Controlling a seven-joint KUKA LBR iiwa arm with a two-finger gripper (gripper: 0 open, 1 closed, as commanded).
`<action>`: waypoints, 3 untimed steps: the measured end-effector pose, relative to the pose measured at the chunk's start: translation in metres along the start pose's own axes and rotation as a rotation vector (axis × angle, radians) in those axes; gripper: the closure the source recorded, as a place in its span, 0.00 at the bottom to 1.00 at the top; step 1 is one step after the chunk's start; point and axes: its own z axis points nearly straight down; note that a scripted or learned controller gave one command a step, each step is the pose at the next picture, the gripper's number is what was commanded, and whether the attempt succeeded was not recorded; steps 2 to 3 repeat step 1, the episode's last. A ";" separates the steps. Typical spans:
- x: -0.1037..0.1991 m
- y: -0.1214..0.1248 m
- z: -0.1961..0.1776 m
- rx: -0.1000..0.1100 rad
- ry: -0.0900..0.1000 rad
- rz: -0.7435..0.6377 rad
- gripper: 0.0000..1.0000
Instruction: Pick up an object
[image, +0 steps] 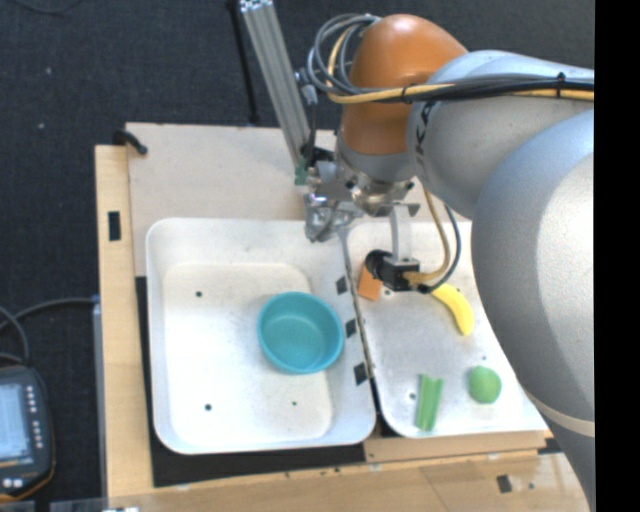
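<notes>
One round light-blue bowl (300, 333), upright

A turquoise bowl (300, 333), a yellow banana (456, 308), a green ball (484, 384), a green stick (428, 402), an orange block (368, 290), speckled white bins (200, 390) and a tan bench (115, 300).

Readable text: none anywhere.
Pendant screen (18, 420): pale display, its contents too small to make out (it sits at the lower left).
</notes>
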 end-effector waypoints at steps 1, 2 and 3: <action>-0.003 0.000 0.000 0.001 -0.002 0.003 0.00; -0.003 0.000 0.000 0.001 -0.002 0.003 0.00; -0.003 0.000 0.000 0.001 -0.002 0.003 0.00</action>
